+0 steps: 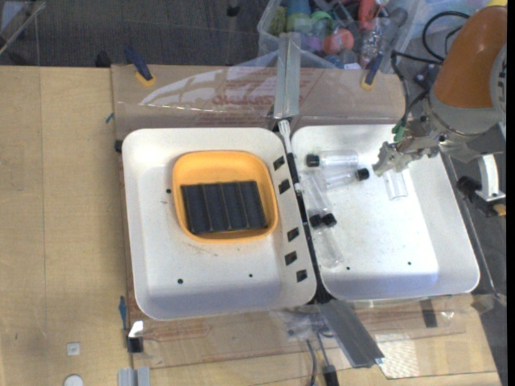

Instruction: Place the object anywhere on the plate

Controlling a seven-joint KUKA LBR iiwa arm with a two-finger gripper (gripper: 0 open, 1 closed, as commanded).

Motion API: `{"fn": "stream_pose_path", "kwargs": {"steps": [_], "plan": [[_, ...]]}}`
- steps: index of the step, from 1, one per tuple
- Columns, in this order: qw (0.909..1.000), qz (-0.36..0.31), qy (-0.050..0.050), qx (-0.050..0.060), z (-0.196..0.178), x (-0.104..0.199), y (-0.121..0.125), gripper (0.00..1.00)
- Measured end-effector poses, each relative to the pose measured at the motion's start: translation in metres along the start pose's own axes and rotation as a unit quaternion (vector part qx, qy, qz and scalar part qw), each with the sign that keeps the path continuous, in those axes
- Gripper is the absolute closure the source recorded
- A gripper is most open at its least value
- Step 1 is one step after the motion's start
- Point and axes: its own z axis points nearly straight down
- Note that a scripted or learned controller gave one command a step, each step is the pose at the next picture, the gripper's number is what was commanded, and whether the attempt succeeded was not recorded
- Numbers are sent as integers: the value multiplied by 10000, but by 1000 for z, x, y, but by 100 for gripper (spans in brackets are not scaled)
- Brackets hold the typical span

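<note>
the gripper [396, 156] hovers over the right bin [418, 248], finger state i cannot tell, so it should descend straight onto a clear tube [338, 164] before going to the plate [183, 167].

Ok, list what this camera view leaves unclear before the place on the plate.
- Gripper: small and blurred over the right bin; what it holds cannot be made out.
- Clear bottles: transparent against white, so outlines and count are uncertain.
- Dark block on the orange plate: its identity is unclear.

A robotics lab, probably: a wooden counter [56, 215] with taped-down white bins [153, 280], loose cables [438, 22], and a clear tub of bright toys [338, 10].
</note>
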Motion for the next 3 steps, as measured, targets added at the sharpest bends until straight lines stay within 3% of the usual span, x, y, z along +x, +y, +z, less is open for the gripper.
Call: {"fn": "stream_pose_path", "kwargs": {"steps": [1,2,3], "plan": [[9927,-1209,-1,-9,-14,29,31,100],[9806,-1960,14,11,10,57,48,100],[9565,-2918,-1,-16,-8,81,53,100]]}}
